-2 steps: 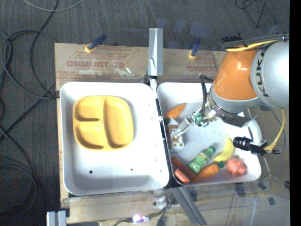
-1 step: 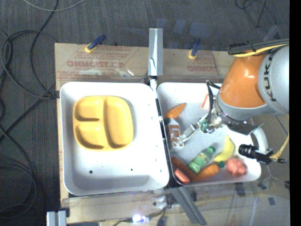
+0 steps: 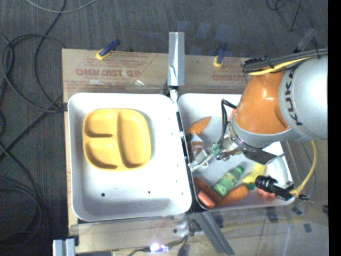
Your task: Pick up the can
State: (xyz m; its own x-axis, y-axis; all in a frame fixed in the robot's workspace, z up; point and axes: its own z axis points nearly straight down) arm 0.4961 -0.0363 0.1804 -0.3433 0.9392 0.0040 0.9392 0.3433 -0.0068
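My gripper [image 3: 198, 161] reaches low into the left part of the right bin [image 3: 232, 100], close to the divider. It is open, and its pale fingers [image 3: 205, 152] point left with nothing seen between them. A small whitish object with red marks, likely the can [image 3: 196, 143], lies just above the fingertips, beside the bin's left wall. The arm's orange band and grey wrist cover the bin's middle and right.
Around the gripper in the right bin lie an orange wedge [image 3: 200, 125], a green bottle [image 3: 229, 180], a carrot [image 3: 233, 195], a red sausage [image 3: 204, 193] and a yellow piece [image 3: 256, 169]. A yellow divided plate [image 3: 117, 138] sits in the left bin [image 3: 160, 196].
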